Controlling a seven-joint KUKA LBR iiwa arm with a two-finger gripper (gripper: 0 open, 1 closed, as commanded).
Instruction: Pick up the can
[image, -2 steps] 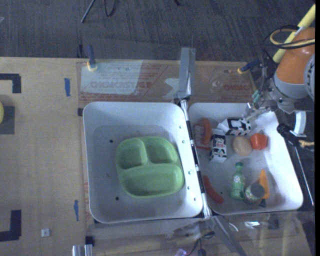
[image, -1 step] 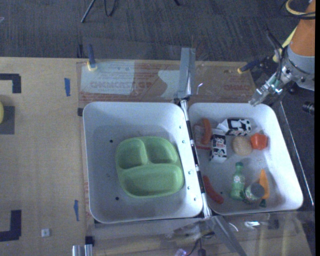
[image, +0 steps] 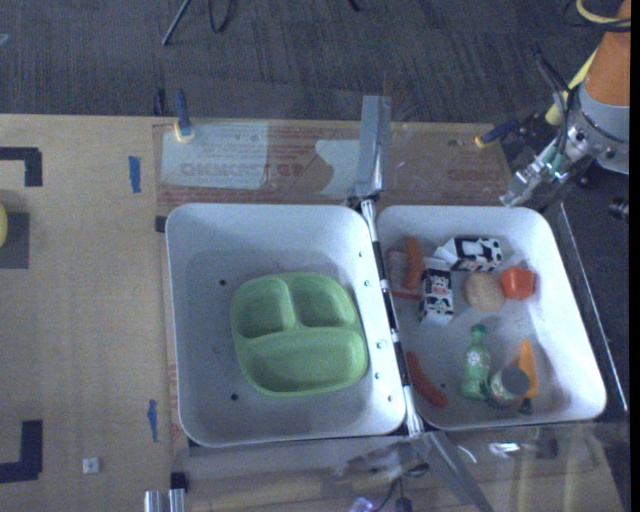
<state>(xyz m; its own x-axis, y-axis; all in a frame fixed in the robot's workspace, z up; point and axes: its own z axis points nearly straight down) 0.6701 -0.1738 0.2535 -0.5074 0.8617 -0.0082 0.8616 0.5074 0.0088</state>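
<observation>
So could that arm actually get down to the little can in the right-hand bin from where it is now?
Probably yes. The can stands near the front of the right bin, open from above. The gripper is beyond the bin's far corner. A green bottle and an orange piece crowd it closely.

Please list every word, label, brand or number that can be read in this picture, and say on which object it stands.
Clear panel behind the bins: reddish printed lettering, too blurred to read.
Two cow-patterned cartons in the right bin: black and white patches, no legible text.
Can and green bottle: no legible label.
</observation>
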